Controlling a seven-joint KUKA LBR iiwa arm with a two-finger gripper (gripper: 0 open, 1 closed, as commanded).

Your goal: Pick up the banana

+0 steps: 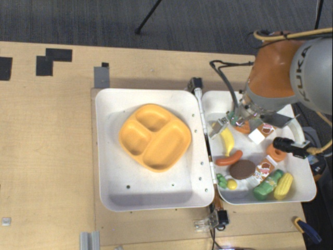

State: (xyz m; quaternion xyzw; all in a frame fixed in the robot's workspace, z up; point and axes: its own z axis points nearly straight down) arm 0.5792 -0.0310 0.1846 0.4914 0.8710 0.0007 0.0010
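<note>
The banana (227,140), small and yellow, lies in the left part of the right bin (307,189), just above a red sausage (229,159). My gripper (237,117) hangs over the upper middle of that bin, a little above and to the right of the banana's top end. The grey arm with its orange band (273,69) covers the bin's far right corner. Nothing shows between the fingers, and the banana rests on the bin floor.
The left bin (112,191) holds a yellow divided plate (154,136). Around the banana lie a brown disc (242,169), an orange cup (276,152), a white cube (256,135), corn (283,185), a green vegetable (264,189) and small toy foods.
</note>
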